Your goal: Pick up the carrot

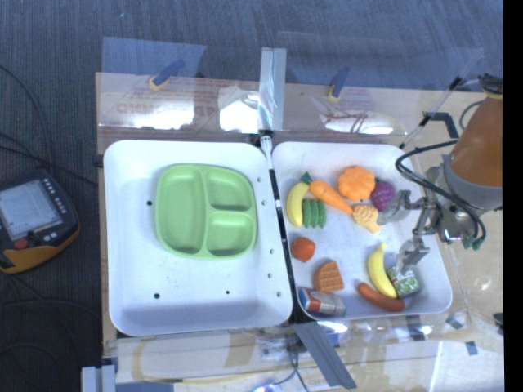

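We see the gripper point(406, 233) at the right side of the right bin point(343, 155), its metal fingers hanging over the bin floor; we cannot tell whether they are apart or together, and nothing shows between them. Just below it lie a yellow banana point(376, 271), a small green-labelled box point(406, 285) and a red sausage point(379, 297).

The carrot point(331, 195) lies well apart from the gripper, in the upper middle of the right bin. It is a smooth orange plastic cone, its long axis running diagonally: the green leafy top points to the upper left, the narrow tip to the lower right, where it meets a pale yellow knobbly piece point(366, 217). Beside it sit a ribbed orange pumpkin point(356, 183) and a purple, rounded vegetable point(382, 194). To its left are another banana point(296, 204) and green pea pods point(315, 212). Lower down we find a red tomato point(302, 249), a brown bread slice point(328, 277) and a can point(321, 303) on its side.

The left bin point(131, 292) holds a matte green divided tray point(206, 211) with three compartments.
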Motion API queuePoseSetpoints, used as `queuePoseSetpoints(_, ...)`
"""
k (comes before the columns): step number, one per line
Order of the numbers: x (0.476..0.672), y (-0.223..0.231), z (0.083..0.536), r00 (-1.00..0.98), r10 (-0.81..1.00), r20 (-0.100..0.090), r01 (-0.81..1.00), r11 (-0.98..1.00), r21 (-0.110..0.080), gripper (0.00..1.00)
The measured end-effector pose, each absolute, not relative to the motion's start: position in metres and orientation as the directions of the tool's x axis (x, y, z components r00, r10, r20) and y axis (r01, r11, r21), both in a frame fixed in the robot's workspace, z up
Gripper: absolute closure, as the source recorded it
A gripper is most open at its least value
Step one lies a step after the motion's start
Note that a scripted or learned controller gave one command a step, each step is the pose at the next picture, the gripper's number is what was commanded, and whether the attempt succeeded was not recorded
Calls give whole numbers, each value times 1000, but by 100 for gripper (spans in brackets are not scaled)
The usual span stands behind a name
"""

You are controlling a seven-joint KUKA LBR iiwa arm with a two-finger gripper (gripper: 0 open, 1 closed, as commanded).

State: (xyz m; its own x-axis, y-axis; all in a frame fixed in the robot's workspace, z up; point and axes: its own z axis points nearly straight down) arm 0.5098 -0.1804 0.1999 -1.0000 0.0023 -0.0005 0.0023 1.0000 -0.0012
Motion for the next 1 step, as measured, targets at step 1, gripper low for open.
queuePoseSetpoints(1,595,-140,133,-975,221,2,221,975,1,0)
